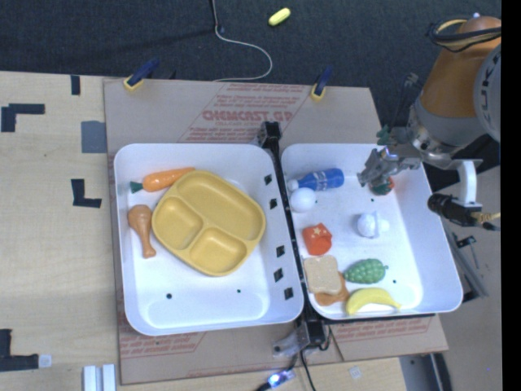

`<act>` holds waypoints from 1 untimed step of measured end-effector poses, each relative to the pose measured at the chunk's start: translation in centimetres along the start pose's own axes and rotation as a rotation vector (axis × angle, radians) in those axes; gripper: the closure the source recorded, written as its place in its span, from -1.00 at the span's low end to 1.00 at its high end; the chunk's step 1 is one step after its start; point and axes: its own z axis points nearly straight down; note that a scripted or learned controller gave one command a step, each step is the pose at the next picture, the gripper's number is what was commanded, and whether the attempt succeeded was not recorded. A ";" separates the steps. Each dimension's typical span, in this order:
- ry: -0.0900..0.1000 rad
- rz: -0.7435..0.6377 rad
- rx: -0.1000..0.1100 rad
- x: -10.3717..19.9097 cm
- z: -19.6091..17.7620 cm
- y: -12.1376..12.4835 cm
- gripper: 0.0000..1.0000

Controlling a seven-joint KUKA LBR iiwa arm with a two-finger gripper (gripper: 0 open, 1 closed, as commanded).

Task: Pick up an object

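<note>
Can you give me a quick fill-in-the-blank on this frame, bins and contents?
1. The yellow divided tray lies in the ____ bin.
2. The toy carrot lies just above the tray, and the drumstick lies to the tray's ____.
3. The banana lies at the near edge of the right bin, just below the ____ fruit.
4. The gripper is over the ____ bin.

Missing words: left; left; green; right

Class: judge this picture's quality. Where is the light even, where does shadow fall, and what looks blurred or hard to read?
Camera view: even, soft light across both bins; the yellow tray casts little shadow; the left bin shows mild sheen, no harsh glare; the end effector looks blurred, and a small red thing beside it is hard to identify.
</note>
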 end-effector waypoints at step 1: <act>0.002 -0.001 -0.001 4.9 -1.0 -1.7 1.00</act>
